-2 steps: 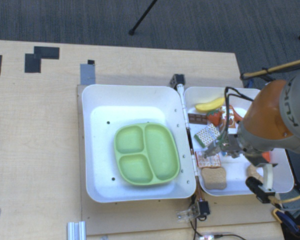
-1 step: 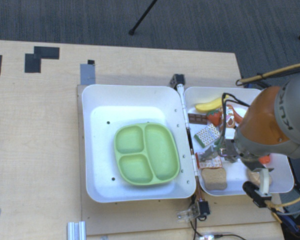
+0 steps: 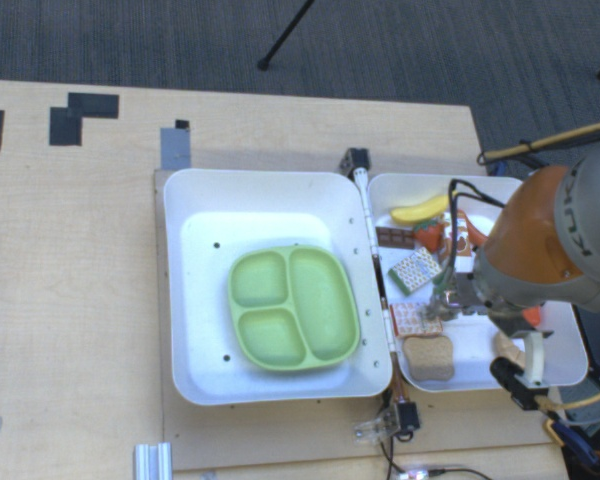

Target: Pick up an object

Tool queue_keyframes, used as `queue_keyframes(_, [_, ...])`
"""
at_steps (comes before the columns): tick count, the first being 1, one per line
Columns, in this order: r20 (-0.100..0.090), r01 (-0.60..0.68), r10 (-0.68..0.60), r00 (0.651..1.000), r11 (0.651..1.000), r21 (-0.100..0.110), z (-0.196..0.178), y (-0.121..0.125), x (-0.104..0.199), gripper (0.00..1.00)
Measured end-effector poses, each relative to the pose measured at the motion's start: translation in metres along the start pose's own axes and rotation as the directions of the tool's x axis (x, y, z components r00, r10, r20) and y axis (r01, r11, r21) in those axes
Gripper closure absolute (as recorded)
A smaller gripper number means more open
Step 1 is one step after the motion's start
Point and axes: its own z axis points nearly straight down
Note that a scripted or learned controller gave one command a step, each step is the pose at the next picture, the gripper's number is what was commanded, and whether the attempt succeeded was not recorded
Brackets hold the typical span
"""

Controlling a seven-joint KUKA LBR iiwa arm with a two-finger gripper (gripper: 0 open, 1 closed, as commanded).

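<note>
Hovering low over the right bin [image 3: 570,363], I am at the reach-and-choose step, nothing lifted yet; my gripper [image 3: 442,303] sits among the clutter, though whether it is wide or narrow I cannot tell, since my own wrist hides it. Just beneath my tips lies a red-and-white checked packet [image 3: 408,318]; just below that, a brown bread slice [image 3: 427,356]; just above, a green patterned packet [image 3: 413,270]; any of these could be my object. Farther off toward the bin's back are a red item [image 3: 431,236], a brown bar [image 3: 392,236] and a banana [image 3: 420,210]. My next move, I judge, calls for settling squarely on one item and closing on it cleanly. Beyond the divider, the left bin [image 3: 195,268] holds a green compartment plate [image 3: 293,308]; both rest on a pale wooden bench [image 3: 70,298], with grey carpet [image 3: 180,28] past it.
</note>
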Motion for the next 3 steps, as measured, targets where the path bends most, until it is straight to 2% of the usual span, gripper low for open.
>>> queue_keyframes(1, [0.001, -0.001, 0.001, 1.0, 1.0, 0.0, 0.0, 0.0, 0.0, 0.0])
queue_keyframes(2, [-0.003, 0.003, -0.003, 1.0, 1.0, -0.002, -0.011, 0.002, 0.001, 1.0])
queue_keyframes(3, [-0.003, 0.002, -0.002, 1.0, 1.0, -0.002, -0.011, 0.002, 0.001, 0.0])
